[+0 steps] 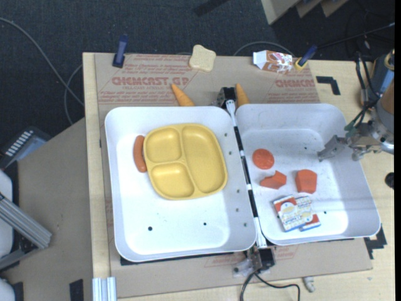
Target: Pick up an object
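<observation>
Reaching in from the right, low over the shallow white right-hand bin [351, 187]: grey two-finger gripper [332, 149], near the bin's right wall and above bare floor. Impossible to tell at this slant whether spread or pressed together; nothing seen pinched.

Lying loose toward that bin's middle, probably scattered there as targets within easy reach: round orange-red disc [263, 158], orange-red wedge-shaped piece [273, 180] just below it, orange-red block [306, 180] beside the wedge, and small printed red-and-white carton [294, 212] nearer the front edge. All apart from the gripper, the block and disc nearest to it. Task judged not yet done, with a descent and a closing on one piece to come.

Filling much of the shallow white left-hand bin [125, 231]: yellow plastic three-compartment plate [185, 160], flat and upright, with an orange-red sausage-shaped piece [139, 153] touching or just beside its left rim. Farther from the arm's side, so likely harder picks.

Resting outside the bins on the brown printed board [150, 77], seemingly strays out of play: tan bread-slice toy [202, 58], orange carrot-like piece [182, 95] and a second small carton [273, 60].

Worth noting for a grasp: block and wedge close together, so risk of nudging one while closing on the other; disc flat and low, hence apt to slip.
</observation>
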Controlling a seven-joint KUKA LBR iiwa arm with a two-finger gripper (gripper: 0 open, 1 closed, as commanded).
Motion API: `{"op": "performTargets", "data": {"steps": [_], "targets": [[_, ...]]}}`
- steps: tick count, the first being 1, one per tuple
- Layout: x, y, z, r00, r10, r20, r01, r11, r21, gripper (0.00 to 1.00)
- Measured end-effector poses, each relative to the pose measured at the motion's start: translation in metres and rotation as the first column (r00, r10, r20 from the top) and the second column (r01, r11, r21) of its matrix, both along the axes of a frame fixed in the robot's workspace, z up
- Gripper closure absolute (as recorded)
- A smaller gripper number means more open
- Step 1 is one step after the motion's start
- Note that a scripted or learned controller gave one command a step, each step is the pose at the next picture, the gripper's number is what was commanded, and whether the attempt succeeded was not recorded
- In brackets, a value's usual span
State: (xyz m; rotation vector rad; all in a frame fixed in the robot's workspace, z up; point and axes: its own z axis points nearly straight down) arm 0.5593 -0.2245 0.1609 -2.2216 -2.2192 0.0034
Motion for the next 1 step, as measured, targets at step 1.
{"op": "performTargets", "data": {"steps": [1], "targets": [[-0.0087, 0.0605, -0.0768, 1.000, 0.002, 0.001, -0.002, 1.000, 0.002, 0.00]]}}
